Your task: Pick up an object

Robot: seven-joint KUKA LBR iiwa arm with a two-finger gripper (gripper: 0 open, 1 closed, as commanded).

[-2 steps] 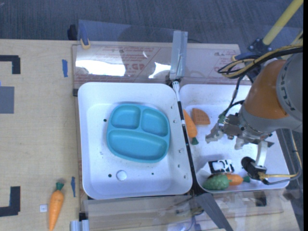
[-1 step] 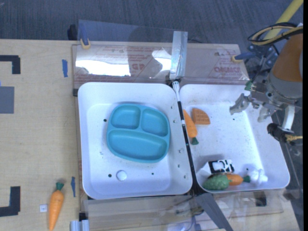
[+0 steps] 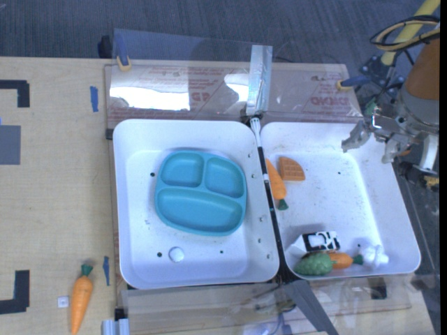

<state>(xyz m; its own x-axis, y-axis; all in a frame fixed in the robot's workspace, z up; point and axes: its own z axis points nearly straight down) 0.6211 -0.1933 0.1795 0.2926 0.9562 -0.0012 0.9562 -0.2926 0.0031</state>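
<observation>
The arm's gripper [image 3: 372, 137] is hanging over the top right corner of the right bin [image 3: 391, 208], and honestly I can't tell if the jaws are spread or clenched from this angle, but nothing is visibly between them. In that right bin there's a carrot [image 3: 276, 184] lying along the left wall with an orange wedge thing [image 3: 292, 169] just beside it, and down at the near edge a green lumpy veg [image 3: 313, 264], a smaller carrot [image 3: 340, 259], a black and white block [image 3: 320, 241] and a white bit [image 3: 374, 256] are all bunched together. The left bin [image 3: 133, 187] has a blue divided plate [image 3: 201, 192] in the middle, and one more carrot [image 3: 82, 297] is sitting out on the desk [image 3: 49, 201] to the left of both bins.
</observation>
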